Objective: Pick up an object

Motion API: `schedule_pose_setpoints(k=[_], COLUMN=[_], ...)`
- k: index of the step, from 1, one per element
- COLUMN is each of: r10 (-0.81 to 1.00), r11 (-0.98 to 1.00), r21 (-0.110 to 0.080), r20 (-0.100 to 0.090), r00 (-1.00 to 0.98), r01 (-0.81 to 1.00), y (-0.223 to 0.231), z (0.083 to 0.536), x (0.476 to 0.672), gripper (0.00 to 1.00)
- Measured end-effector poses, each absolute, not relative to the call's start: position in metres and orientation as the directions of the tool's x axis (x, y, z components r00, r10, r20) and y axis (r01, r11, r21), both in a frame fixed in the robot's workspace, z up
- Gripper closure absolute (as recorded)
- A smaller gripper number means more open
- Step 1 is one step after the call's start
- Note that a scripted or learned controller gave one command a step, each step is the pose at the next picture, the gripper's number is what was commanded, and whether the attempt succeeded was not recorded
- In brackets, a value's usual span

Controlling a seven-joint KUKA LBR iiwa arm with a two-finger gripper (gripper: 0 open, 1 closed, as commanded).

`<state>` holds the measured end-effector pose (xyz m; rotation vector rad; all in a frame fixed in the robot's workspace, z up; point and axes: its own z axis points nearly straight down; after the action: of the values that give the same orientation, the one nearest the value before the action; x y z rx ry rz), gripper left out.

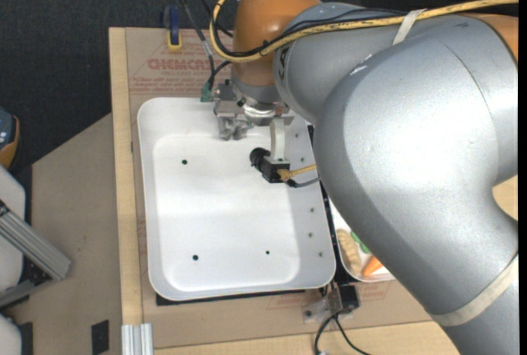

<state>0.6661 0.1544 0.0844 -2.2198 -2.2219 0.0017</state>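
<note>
My pincer (233,129) hangs over the left bin's (222,263) far edge; I cannot tell its state. Objects (362,256) lie well apart at four o'clock.

Camera: fixed above my bench, looking down at a slant
Bins: left bin (165,205) in full
My arm (412,139): enters from right, near lens

The grey arm (412,139) covers nearly all of the right bin (350,259) beside the hand (233,124); the orange-and-green contents (366,259) at its exposed corner are too hidden to identify
</note>
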Motion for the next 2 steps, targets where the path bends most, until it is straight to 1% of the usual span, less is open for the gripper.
schedule_pose_setpoints(k=[1, 2], r10=[1.0, 1.0], r11=[0.001, -0.005], r21=[0.001, -0.008], r20=[0.0, -0.002], r00=[-0.001, 0.005], r01=[1.0, 1.0], y=[0.154, 0.104], z=[0.096, 0.084], x=[0.667, 0.617], gripper=[1.0, 1.0])
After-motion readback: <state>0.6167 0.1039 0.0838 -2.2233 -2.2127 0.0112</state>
